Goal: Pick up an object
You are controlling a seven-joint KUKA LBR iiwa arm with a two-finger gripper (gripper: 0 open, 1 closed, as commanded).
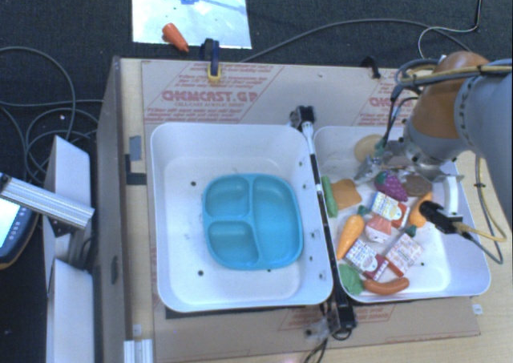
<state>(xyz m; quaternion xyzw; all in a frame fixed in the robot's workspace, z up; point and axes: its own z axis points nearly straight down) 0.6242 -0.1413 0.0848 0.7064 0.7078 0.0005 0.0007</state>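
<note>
The right bin (469, 273) holds a heap of toy foods. Among them are purple grapes (393, 186), an orange carrot (349, 234), a tan toast slice (346, 193), a green cucumber (329, 196), a red sausage (385, 285) and several small white-and-red packets (386, 209). My gripper (380, 163) hangs low over the back of this bin. It is just left of and above the grapes, next to a pale round piece (368, 146). The wrist hides what lies directly under it.
The left bin (172, 193) carries a blue divided plate (252, 219). A metal divider with clamps (309, 141) runs between the bins. Cables and a black-and-yellow part (447, 221) trail over the right bin's right side. Cardboard lies under both bins.
</note>
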